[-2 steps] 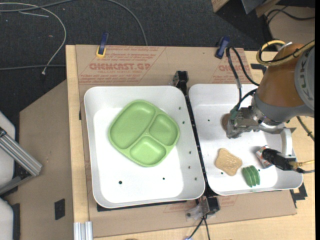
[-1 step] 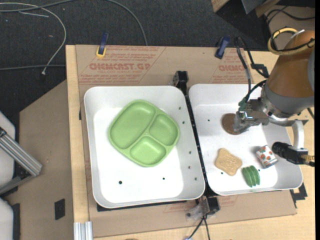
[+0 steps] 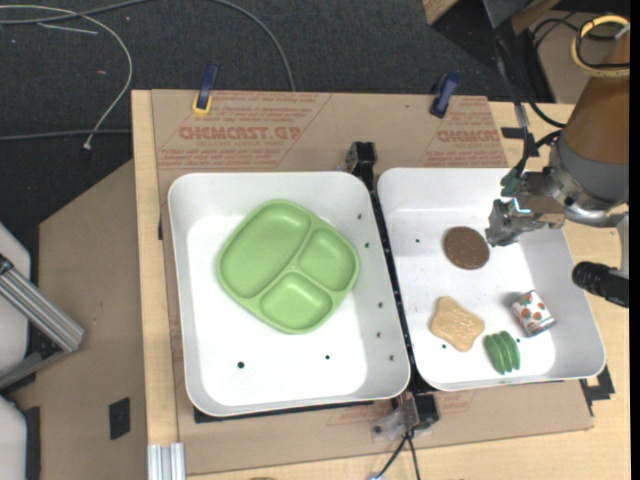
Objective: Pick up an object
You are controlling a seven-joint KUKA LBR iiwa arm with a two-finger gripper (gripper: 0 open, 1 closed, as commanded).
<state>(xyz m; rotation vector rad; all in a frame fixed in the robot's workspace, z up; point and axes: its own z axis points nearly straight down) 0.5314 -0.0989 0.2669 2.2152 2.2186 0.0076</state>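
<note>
1. Arm (image 3: 600, 133): grey, with an orange band above the wrist, it rises highest toward the lens and enters from the right.
2. Gripper (image 3: 508, 220): it hangs over the right bin (image 3: 430, 193), at the far right part. Whether it is open or closed cannot be told. Nothing shows in its grasp.
3. Brown disc (image 3: 466, 248): round and flat, it lies on the bin floor just beside the gripper, to its left and nearer the viewer. Contact cannot be judged.
4. White block with red spots (image 3: 533, 312): small and tilted, it lies toward the viewer from the gripper, near the bin's right wall.
5. Tan toast-shaped piece (image 3: 456, 325): it lies toward the viewer and left of the gripper, beyond the disc and apart from it.
6. Green ridged piece (image 3: 502, 352): it is the farthest of the four from the gripper. It sits near the bin's front rim, between the tan piece and the block.
7. Black clamp (image 3: 361, 156): it sits left of the gripper, at the far end of the seam between the bins.
8. Left bin (image 3: 190, 268): it lies well left of the gripper and holds a green three-compartment plate (image 3: 288, 265), set at an angle.
9. Cardboard sheet (image 3: 300, 118): printed with red lettering, it lies under both bins. Two blue clips (image 3: 207, 86) sit at its far edge.
10. Dark floor (image 3: 100, 68): it lies beyond the sheet, with loose cables (image 3: 120, 38) on it.
</note>
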